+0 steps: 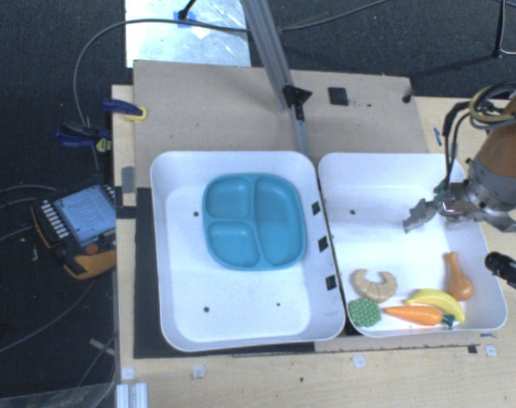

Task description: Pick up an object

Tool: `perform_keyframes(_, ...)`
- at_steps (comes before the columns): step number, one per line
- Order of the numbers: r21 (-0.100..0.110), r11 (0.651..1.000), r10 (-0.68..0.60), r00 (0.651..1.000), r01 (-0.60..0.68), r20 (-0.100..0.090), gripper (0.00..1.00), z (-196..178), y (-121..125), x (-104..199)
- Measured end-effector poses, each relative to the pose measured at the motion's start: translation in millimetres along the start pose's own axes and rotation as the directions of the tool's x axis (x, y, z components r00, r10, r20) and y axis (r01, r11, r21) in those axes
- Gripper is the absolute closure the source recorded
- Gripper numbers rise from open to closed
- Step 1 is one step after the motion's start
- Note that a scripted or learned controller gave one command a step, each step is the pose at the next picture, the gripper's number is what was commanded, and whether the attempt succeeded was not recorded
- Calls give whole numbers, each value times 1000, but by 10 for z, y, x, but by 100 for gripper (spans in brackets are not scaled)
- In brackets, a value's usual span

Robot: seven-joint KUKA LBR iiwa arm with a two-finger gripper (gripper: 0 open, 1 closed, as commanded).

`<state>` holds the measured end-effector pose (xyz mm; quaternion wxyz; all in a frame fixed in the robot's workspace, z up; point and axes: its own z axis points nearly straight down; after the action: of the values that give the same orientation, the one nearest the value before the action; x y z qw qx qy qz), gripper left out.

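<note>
My gripper (417,213) hangs over the middle of the right bin (368,185), open, with nothing between its fingers. Toy foods lie along that bin's near edge, below the gripper and apart from it. They are a tan croissant (374,285), a green bumpy piece (365,313), an orange carrot (413,314), a yellow banana (434,299) and an orange-brown drumstick-shaped piece (458,279). The drumstick piece is the nearest to the gripper, down and to its right.
The left bin (181,304) holds a blue divided plate (255,221). The grey arm with its orange band (502,155) comes in over the right bin's right rim. A metal pole (270,41) slants over the board behind the bins. Cables and a handheld device (77,223) lie left of the bench.
</note>
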<state>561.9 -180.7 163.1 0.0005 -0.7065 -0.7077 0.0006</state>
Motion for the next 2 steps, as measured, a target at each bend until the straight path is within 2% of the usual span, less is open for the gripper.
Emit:
perform_keyframes(1,1,1000,1,1000,-1,-1,0,467,-89,3)
perform_keyframes(2,-6,1000,0,1000,0,1,100,331,-67,0)
